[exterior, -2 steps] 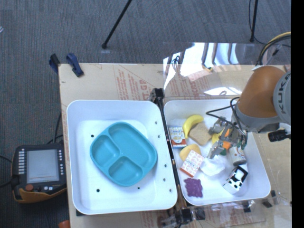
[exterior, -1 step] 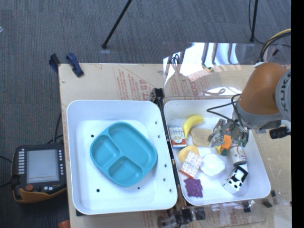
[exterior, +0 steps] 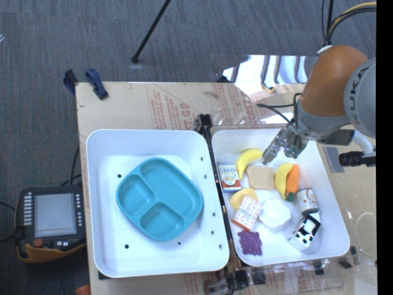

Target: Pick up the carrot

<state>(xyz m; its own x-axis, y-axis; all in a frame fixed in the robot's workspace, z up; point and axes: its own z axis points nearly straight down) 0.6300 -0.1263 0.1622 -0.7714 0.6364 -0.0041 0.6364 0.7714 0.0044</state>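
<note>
The gripper (exterior: 276, 152) is hovering with its jaws parted, gripping nothing. The carrot (exterior: 292, 181) is lying just below-right of it, long axis near upright, touching a banana (exterior: 282, 178).

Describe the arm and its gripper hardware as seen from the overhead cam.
The arm has a grey shell with dark lettering along its side and a large rounded orange band above the wrist. Yellow and black cables loop above it at the top right. A black piece sticks out near the arm's lower edge. The gripper is a small metallic grey assembly, too blurred to make out detail.
</note>
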